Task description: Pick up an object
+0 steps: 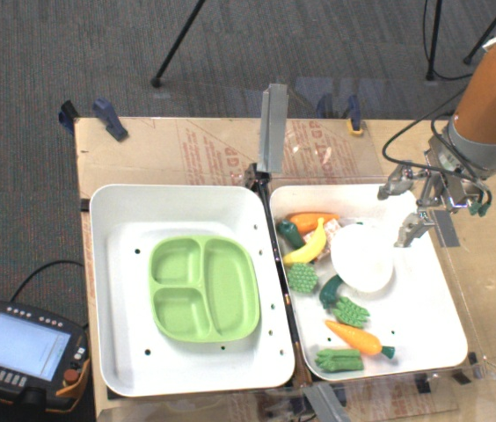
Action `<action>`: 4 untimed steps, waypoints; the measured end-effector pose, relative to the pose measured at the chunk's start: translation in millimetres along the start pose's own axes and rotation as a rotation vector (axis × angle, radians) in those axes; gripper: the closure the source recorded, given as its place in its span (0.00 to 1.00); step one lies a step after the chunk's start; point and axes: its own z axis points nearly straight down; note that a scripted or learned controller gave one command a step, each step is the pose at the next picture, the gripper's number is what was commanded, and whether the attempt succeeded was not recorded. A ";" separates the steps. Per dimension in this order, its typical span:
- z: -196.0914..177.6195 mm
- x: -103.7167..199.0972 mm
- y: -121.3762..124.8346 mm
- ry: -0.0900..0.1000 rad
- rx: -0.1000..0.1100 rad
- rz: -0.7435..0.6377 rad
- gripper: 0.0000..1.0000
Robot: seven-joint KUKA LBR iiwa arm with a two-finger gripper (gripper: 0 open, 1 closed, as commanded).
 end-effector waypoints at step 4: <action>143.8 55.8 97.3 0.003 0.000 0.192 0.00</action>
